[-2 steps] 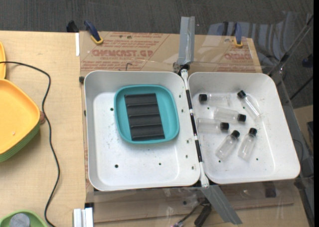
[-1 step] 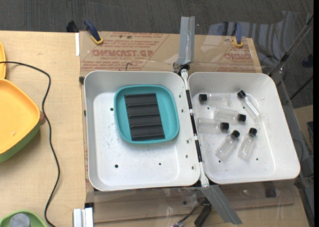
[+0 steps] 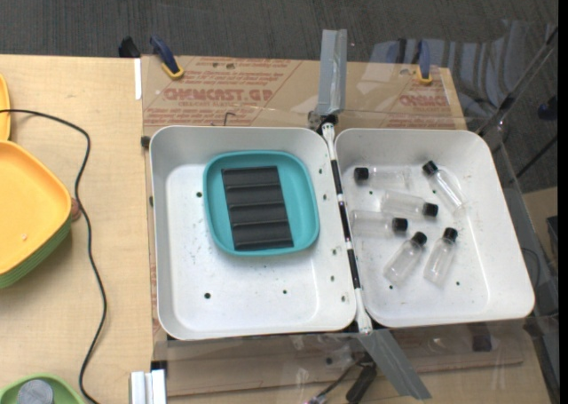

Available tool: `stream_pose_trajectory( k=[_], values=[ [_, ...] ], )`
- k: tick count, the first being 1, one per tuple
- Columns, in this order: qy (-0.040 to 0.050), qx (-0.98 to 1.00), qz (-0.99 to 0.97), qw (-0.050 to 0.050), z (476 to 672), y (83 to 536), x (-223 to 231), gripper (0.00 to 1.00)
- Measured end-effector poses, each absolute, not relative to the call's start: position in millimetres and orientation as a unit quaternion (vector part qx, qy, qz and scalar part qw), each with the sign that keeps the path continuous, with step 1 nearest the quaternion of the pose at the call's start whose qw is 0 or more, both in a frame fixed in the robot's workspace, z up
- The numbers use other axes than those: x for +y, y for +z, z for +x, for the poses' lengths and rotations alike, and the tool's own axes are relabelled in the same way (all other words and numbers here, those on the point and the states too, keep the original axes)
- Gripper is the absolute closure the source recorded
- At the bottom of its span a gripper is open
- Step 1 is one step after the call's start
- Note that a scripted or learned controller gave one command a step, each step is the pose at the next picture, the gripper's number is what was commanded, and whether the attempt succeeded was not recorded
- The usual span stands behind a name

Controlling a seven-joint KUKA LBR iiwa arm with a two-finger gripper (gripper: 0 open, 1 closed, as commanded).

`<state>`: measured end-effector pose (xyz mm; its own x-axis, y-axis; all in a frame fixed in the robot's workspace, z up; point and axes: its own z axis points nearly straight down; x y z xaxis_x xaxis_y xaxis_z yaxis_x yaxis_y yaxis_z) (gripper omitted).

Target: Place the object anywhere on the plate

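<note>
A teal square plate (image 3: pixel 262 202) with a dark ribbed centre lies in the left white bin (image 3: pixel 186 251), toward its back. Several clear small bottles with black caps lie scattered in the right white bin (image 3: pixel 497 287): one (image 3: pixel 443 182) at the back right, one (image 3: pixel 406 207) in the middle, two (image 3: pixel 404 257) (image 3: pixel 440 256) toward the front, and a loose black cap (image 3: pixel 360 174) at the back left.
A yellow and green dish stack (image 3: pixel 27 216) sits on the wooden table at the far left, with a black cable (image 3: pixel 89 216) running past it. Brown cardboard (image 3: pixel 231 91) lies behind the bins, held by clamps. A grey post (image 3: pixel 332 74) rises between the bins.
</note>
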<state>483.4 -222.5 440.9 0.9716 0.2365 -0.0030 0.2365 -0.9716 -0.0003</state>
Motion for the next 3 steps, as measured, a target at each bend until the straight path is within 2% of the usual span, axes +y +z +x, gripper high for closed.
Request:
stream_pose_trajectory(
  k=[3],
  values=[
    [-0.0028,0.102,0.995,0.0,525.0,440,-222,0.0]
  ],
)
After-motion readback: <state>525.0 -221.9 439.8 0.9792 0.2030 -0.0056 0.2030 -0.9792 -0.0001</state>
